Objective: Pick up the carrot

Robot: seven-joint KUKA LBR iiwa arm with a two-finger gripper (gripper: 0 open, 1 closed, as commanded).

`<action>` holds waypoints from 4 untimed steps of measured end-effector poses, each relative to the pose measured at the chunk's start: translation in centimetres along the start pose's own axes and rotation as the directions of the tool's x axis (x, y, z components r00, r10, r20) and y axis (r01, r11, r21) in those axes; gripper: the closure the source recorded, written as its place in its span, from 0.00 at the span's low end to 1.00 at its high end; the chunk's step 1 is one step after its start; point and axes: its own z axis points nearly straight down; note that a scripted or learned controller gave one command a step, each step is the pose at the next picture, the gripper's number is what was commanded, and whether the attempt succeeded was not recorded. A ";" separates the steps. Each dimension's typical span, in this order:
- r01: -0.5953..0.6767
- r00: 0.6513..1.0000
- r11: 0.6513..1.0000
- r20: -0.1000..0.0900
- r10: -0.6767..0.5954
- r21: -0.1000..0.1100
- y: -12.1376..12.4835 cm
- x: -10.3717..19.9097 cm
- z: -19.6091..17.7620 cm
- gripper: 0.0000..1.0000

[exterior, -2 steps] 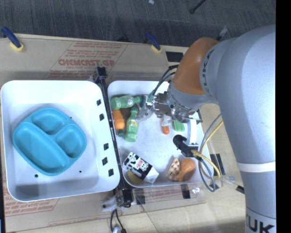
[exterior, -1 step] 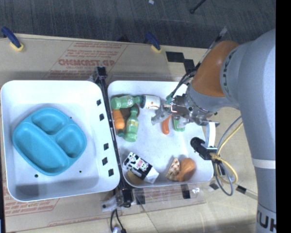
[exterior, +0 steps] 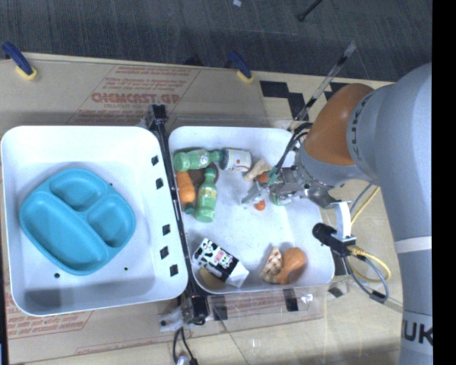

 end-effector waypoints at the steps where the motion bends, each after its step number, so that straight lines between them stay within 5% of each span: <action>1: 0.105 0.994 0.994 0.001 -0.105 -0.005 -6.7 0.0 1.1 0.00; 2: 0.458 0.889 0.889 0.001 -0.458 -0.003 -9.1 0.0 -0.6 0.00; 3: 0.469 0.883 0.883 0.001 -0.469 -0.001 -9.0 0.1 -1.6 1.00; 4: 0.469 0.883 0.883 0.001 -0.469 -0.001 -9.0 0.1 -1.6 0.00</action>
